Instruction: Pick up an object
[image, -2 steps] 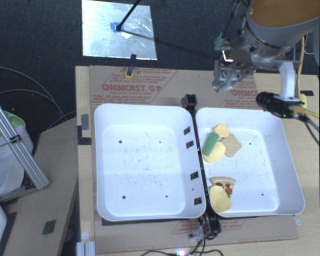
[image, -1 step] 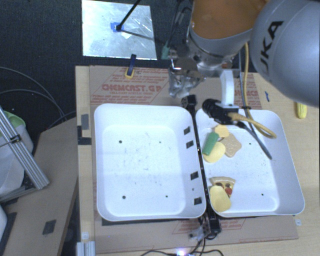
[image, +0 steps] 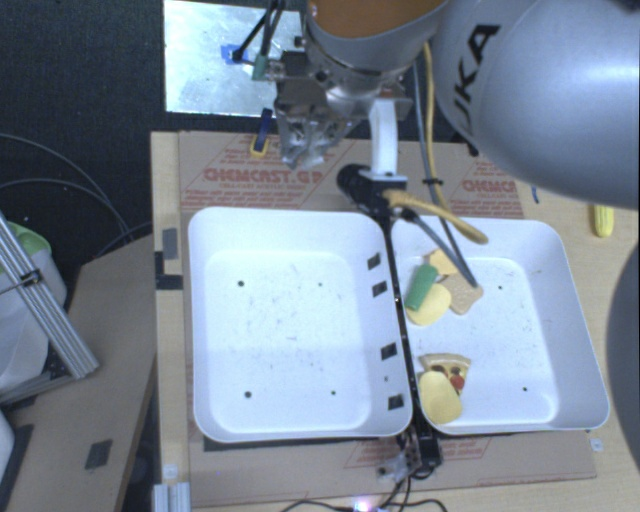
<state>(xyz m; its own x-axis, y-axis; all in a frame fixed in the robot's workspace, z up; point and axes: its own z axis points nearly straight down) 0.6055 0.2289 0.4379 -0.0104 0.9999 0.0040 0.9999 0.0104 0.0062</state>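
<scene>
The gripper (image: 305, 140) hovers at the frame's upper centre, above the worktop (image: 250, 170) behind the bins; whether its jaws are spread I cannot tell. The green piece (image: 420, 289) and yellow pieces (image: 440, 395) hug the right bin (image: 560, 330)'s left wall, so descending jaws may strike that rim.
</scene>
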